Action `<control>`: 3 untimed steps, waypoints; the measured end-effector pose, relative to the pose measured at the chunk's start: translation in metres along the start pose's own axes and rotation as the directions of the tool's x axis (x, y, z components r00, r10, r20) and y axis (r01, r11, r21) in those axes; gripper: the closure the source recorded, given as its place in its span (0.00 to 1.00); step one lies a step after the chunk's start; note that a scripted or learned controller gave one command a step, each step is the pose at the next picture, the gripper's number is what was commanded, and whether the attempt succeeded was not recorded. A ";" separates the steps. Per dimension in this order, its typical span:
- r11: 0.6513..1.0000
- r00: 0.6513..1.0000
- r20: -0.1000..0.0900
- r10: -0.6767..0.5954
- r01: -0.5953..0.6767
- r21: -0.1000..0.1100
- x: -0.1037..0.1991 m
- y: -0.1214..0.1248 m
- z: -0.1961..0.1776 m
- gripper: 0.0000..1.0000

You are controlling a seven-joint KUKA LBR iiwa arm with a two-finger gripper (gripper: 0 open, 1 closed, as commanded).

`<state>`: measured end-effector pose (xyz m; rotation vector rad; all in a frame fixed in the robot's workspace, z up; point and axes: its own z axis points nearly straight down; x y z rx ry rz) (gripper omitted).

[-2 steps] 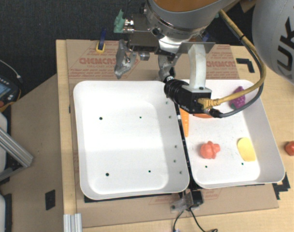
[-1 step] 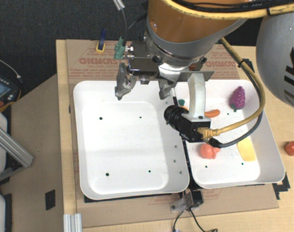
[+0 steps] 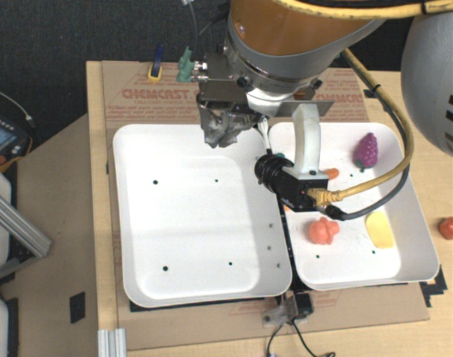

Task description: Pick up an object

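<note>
My gripper (image 3: 224, 130) hangs over the far edge of the left bin (image 3: 189, 222), near the wall between the two bins, with nothing seen in it. The right bin (image 3: 405, 262) holds a purple bunch of grapes (image 3: 367, 149) at the back right. A red-orange lumpy toy (image 3: 323, 230) and a yellow piece (image 3: 380, 229) lie toward its front. A small orange piece (image 3: 330, 173) peeks out beside the arm's black fitting (image 3: 286, 181). All of these lie to the right of the gripper, well apart from it.
The arm's orange band (image 3: 300, 13) and grey wrist cover the back of both bins. A yellow cable (image 3: 375, 177) loops over the right bin. Another orange object (image 3: 447, 227) sits outside the right bin. Small blue-yellow (image 3: 156, 64) and green (image 3: 184, 64) clips stand behind the left bin.
</note>
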<state>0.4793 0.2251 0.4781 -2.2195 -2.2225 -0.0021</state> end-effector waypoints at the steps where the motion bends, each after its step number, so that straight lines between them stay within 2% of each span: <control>1: 1.000 1.000 0.000 0.005 -0.005 -0.007 -0.001 0.070 -0.049 1.00; 2: 1.000 1.000 0.000 0.003 -0.003 -0.004 -0.017 0.061 -0.058 1.00; 3: 1.000 1.000 0.008 0.007 -0.007 0.015 -0.058 0.081 0.077 1.00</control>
